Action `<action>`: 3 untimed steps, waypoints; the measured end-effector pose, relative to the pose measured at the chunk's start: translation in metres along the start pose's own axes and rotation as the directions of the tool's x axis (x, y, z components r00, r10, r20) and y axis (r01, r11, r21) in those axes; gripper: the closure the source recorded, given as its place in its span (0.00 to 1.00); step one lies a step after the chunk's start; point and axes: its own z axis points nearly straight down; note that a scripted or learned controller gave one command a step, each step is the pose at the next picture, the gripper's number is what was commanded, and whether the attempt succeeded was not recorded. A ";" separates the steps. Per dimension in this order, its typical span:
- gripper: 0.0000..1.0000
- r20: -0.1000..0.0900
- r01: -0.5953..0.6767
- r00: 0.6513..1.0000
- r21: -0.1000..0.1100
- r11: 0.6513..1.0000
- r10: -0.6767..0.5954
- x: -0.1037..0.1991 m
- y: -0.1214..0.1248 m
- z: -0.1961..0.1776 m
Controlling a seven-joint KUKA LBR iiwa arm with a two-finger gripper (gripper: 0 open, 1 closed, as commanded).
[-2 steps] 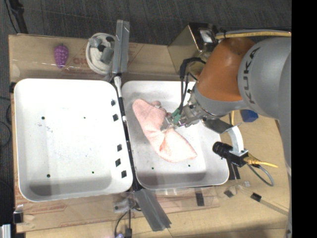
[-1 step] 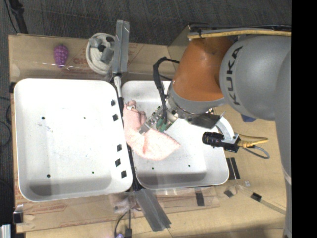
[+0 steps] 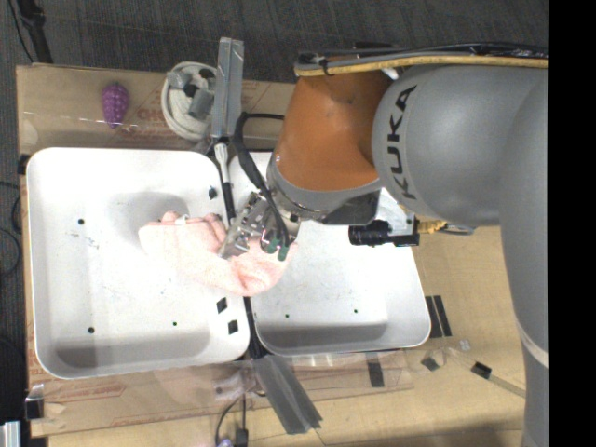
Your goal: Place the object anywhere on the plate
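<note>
A soft pink cloth (image 3: 223,254) is seen draped across the divider between the two bins at frame centre, limp and light (likely to sag and slip). The gripper (image 3: 256,233) sits at its upper edge; a raised fold would best be pinched.
</note>
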 end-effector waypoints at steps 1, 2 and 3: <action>1.00 0.004 0.393 0.919 0.000 0.919 -0.393 0.015 0.047 -0.010; 1.00 0.005 0.452 0.892 0.000 0.892 -0.452 0.029 0.088 -0.002; 1.00 0.004 0.455 0.891 0.000 0.891 -0.455 0.053 0.134 -0.002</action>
